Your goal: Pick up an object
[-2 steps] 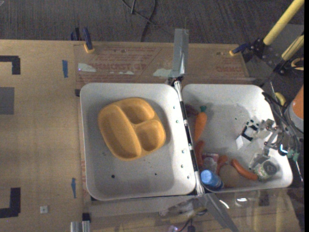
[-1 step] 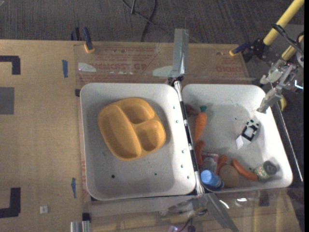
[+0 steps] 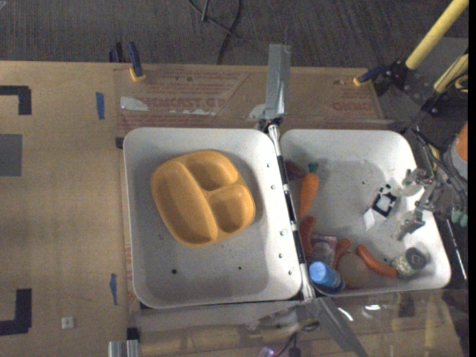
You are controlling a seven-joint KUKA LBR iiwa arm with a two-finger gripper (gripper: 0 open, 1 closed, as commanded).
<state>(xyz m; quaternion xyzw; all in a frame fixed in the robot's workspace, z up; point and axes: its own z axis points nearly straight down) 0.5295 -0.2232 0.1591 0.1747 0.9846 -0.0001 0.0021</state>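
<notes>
Camera view: gripper [image 3: 416, 203] low over right bin [image 3: 349, 151], grip state unclear.

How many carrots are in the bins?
2 that I can see: one carrot by the right bin's left wall, another carrot near its front edge. More may hide in the front pile.
</notes>
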